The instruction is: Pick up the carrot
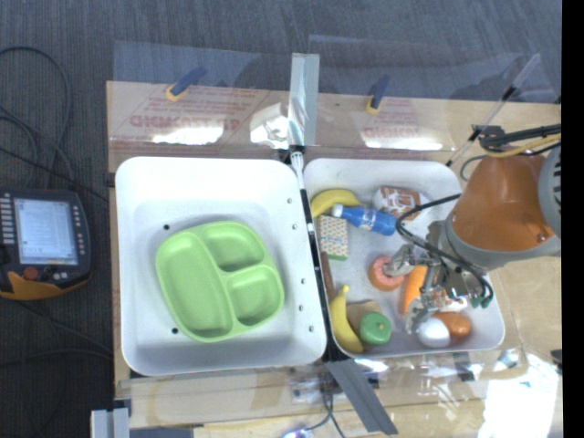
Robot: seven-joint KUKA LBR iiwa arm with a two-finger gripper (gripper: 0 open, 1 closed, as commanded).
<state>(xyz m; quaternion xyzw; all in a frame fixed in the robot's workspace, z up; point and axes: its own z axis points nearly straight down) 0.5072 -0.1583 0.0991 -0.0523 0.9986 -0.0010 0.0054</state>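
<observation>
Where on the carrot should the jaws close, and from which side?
Grip the carrot across its middle, coming straight down from above. It lies nearly lengthwise in the right bin, slim and tapering, so closing across the narrow width suits; the gripper already sits over it.

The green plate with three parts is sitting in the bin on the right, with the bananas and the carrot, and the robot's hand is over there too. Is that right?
Not quite. The camera view shows the green plate in the left bin, by itself. The bananas, the carrot and the gripper are in the right bin.
</observation>
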